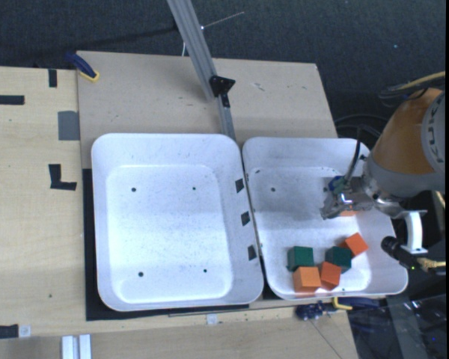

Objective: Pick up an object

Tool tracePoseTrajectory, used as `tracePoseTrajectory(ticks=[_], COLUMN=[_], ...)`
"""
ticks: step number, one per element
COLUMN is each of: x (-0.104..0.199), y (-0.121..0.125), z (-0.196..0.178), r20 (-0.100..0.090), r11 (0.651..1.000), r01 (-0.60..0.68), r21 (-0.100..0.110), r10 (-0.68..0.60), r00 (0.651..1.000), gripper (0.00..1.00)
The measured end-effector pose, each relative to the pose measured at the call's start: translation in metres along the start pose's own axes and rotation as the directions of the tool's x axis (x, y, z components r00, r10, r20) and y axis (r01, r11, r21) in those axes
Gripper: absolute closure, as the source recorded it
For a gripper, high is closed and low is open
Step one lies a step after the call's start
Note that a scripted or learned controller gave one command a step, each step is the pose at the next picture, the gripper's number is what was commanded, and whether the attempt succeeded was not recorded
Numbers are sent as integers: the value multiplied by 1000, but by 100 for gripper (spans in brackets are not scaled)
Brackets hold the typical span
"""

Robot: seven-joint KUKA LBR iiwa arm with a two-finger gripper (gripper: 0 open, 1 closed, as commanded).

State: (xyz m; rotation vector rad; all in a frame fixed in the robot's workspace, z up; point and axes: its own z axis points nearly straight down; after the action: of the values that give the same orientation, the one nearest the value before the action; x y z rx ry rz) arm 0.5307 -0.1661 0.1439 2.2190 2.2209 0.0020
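Five small rigid blocks, orange and green, clustered in right white bin. Likely light, graspable across flat faces. Gripper just above them.

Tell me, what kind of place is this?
Probably a robot lab or test bench. A grey and orange robot arm reaches over two white bins on a wooden bench, and small orange and green blocks lie in the right bin.

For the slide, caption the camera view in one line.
KUKA arm's gripper low inside the right bin, above a cluster of green and orange blocks near its front edge.
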Motion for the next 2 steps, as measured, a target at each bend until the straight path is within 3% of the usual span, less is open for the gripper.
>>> tracePoseTrajectory(ticks=[2], x=[-3], y=[0], z=[-116], r20=[1], r11=[1000], r01=[1], r21=[-3], r10=[-1], r00=[1000], gripper=[100])
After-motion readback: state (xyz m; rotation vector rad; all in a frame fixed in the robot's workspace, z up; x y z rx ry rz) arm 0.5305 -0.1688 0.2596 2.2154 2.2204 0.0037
